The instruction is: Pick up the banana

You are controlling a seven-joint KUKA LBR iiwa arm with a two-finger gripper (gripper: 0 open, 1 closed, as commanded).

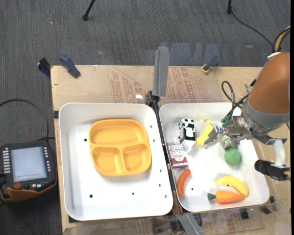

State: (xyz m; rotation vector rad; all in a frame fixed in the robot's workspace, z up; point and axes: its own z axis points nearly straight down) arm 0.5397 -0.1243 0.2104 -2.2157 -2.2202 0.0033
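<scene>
Where bins meet: banana (232,183) inside right bin (261,196).

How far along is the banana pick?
Done: the arm has reached into the right bin. In hand: nothing visible; the gripper sits near the bin's middle, beside the green ball. Left: the banana lies at the bin's front next to the carrot, apart from the gripper, not lifted.

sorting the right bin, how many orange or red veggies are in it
2: a red pepper along the right bin's left edge, and a carrot at its near edge beside the banana. More may hide under the arm.
</scene>
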